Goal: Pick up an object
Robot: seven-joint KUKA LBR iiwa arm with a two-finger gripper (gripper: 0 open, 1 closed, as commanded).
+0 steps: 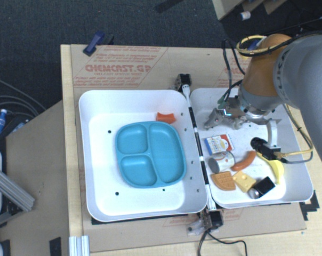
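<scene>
Two bins: two shallow white bins sit side by side on the bench; the left bin holds a plate and one small piece, and the right bin holds a crowd of small items.
Near edge of right bin: a round tan cracker-like piece, a yellow wedge touching it, and a black block with a small grey part at its lower left that is too small to identify.
Middle of right bin: an orange sausage-shaped toy, a yellow banana-like piece whose dark end points up-left, a grey disc, and a small printed packet whose label is too blurred to read.
Left bin contents: a blue divided plate with three compartments lies flat in the middle; a small orange piece lies just beyond it near the far wall.
Gripper: the gripper hangs over the far part of the right bin, beyond the packet; its metal parts blur together, so it cannot be told whether the fingers stand apart or together, and nothing is visibly between them.
Arm: the grey arm with its orange band covers the far right corner of the right bin and runs off the right edge.
Far bench: a small blue object lies at the bench's far left edge, its shape hard to make out.
</scene>
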